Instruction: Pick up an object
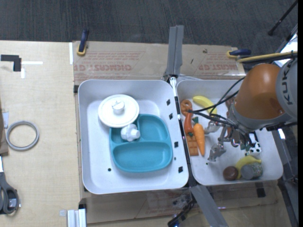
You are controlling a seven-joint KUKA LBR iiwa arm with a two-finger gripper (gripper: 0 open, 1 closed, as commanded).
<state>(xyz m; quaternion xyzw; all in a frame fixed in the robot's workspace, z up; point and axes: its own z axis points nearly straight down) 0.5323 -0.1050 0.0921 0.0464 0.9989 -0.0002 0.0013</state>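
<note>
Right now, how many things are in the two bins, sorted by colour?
White: 2, the lid and a small white piece
Blue: 1, the divided tray
Orange: 1, the carrot
Yellow: 2, a banana and another banana
Brown: 1, a round object
Total: 7

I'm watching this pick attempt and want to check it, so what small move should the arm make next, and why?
Probably shift slightly toward the carrot and descend. The gripper hangs over bare floor of the right bin with nothing between its fingers, and the carrot lies just beside it, nearest of the items there.
</note>
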